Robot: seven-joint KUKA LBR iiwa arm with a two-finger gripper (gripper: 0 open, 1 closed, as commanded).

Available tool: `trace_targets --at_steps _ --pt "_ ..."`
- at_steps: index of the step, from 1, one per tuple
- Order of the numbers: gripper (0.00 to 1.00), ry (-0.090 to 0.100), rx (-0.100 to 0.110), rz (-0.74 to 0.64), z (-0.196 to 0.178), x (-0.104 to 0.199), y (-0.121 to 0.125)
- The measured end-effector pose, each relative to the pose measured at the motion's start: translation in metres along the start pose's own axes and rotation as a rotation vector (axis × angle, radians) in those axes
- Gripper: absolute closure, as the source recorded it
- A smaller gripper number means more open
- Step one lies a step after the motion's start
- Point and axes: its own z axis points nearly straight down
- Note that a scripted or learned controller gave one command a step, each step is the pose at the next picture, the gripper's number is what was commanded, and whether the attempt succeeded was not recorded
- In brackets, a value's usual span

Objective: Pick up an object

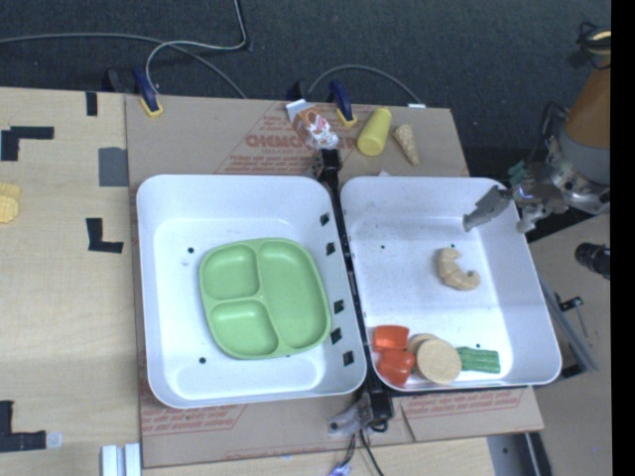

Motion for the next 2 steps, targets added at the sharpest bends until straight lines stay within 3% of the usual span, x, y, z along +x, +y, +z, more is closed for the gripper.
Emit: trace_targets --at_steps 2 --pt "0.0 -0.001 -0.004 0.0 0.148 0.009 0.012"
